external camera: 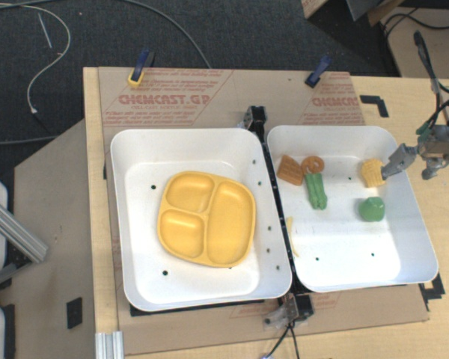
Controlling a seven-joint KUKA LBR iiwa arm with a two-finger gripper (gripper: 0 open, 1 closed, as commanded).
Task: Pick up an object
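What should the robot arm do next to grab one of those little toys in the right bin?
Probably ease a little further left and down over the yellow block. The gripper sits at that block's right edge, nearer to it than to the green ball below, and nothing is between its fingers yet.

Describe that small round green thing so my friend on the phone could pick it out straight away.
Start at the right white bin, beside the bin holding the yellow divided plate. Five small items lie across its upper half; go to the one nearest the bin's right wall and lowest in the picture. That is the green lump, squat and rounded, just below a pale yellow block, unlike the long green piece further left.
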